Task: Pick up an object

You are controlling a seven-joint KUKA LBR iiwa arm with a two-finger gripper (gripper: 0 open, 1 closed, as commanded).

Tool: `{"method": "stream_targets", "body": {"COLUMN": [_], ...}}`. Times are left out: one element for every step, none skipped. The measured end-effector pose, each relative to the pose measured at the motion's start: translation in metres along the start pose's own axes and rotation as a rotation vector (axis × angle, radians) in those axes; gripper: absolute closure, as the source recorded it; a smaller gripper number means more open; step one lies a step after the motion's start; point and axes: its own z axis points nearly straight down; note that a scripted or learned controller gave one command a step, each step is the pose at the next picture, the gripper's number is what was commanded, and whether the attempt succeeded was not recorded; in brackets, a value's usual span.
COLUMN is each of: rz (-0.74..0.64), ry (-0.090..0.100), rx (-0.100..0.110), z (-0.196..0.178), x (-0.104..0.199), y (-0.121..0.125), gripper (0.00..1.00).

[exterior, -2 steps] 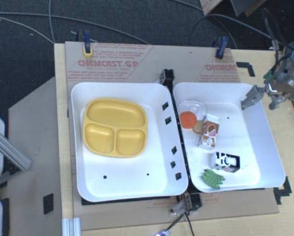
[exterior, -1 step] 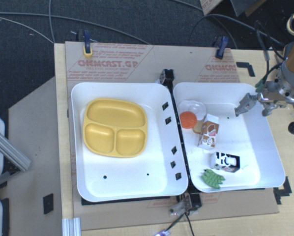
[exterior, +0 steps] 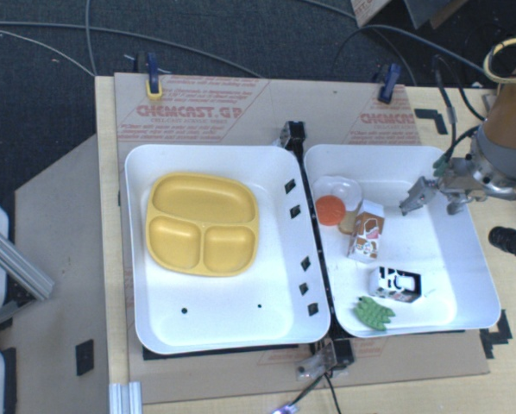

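Spanning the middle – bench: a tan board with red lettering lies under both bins, held at its far edge by a blue-and-yellow clamp and a blue clamp.
Left bin: the white left bin holds a yellow divided plate with three compartments, set toward its far left part.
Right bin: the white right bin sits just beside the left one, with a black divider strip between them; it holds all the small objects.
Arm: the grey arm with its orange band enters from the right, over the far right corner of the right bin.
Gripper: the gripper points left and downward over the bin's upper right area – nothing is visible between its fingers, and whether they are spread or closed cannot be told.
Small carton: a white-and-brown carton lies near the bin's middle, well apart from the gripper.
Clear cup: a transparent cup lies at the far left of this bin, touching an orange round object.
Black-and-white object: a black-and-white object lies nearer the front edge.
Green toy: a green toy lies at the front, just beside the black-and-white object.
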Motion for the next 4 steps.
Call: {"method": "stream_targets", "body": {"rz": [0.000,0.001,0.000,-0.001], "ry": [0.000,-0.001,-0.004,-0.005], "rx": [0.002,-0.006,-0.010,-0.012], "z": [0.055,0.040,-0.012,-0.065], "x": [-0.007,-0.007,-0.012,-0.018], "y": [0.007,0.008,0.018,0.028], "gripper": [0.00,1.00,1.00,1.00]}}
